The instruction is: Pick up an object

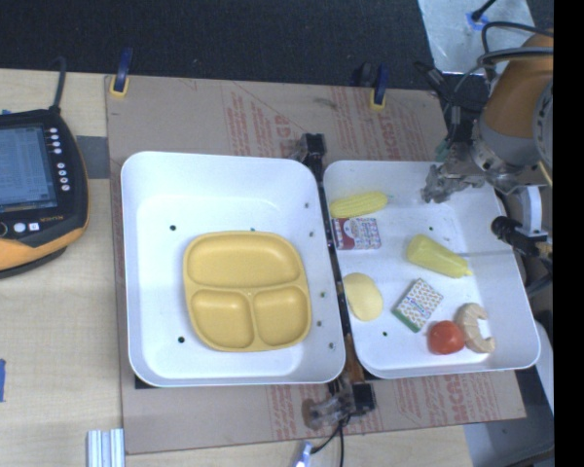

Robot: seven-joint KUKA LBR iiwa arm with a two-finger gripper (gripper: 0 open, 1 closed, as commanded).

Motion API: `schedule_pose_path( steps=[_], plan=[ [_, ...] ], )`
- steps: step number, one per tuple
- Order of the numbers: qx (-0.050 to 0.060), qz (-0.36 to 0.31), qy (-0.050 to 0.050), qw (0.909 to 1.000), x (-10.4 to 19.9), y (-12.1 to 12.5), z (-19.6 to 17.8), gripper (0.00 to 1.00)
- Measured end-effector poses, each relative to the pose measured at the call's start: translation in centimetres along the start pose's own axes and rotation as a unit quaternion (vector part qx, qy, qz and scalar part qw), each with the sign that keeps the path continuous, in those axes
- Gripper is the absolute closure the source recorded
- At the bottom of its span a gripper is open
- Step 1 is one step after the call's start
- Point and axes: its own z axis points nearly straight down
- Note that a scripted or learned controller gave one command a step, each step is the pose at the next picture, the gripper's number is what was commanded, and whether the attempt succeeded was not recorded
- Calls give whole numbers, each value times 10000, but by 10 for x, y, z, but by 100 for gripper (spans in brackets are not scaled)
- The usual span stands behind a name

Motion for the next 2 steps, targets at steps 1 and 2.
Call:
schedule_pose_path(
  steps=[1,2],
  plan=[
    [129,12,22,9999,19,-118,26,100],
    [120,15,20,9999,18,-118,25,0]
  ],
)
